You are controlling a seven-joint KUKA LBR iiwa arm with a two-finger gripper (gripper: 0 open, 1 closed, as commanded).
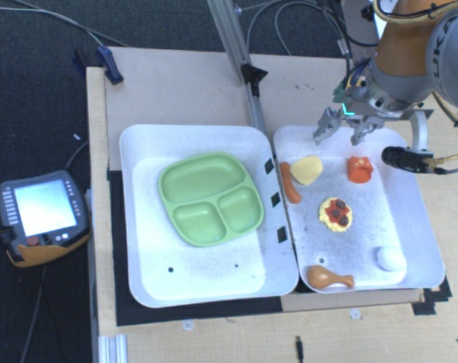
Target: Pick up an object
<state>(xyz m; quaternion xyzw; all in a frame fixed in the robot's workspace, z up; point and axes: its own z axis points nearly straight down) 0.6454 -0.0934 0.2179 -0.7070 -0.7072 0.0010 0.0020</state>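
Gripper [341,132] hangs spread and bare over the right bin's [410,237] far rim. Arm [414,29] is cut off top right.

Right bin holds 6 toy foods: orange hot dog [290,183] along left wall, yellow wedge [307,169] touching it, small red-orange block [360,169] upright, mini pizza [335,214] flat mid-bin, white egg [390,259] near right corner, drumstick [329,278] at front edge.
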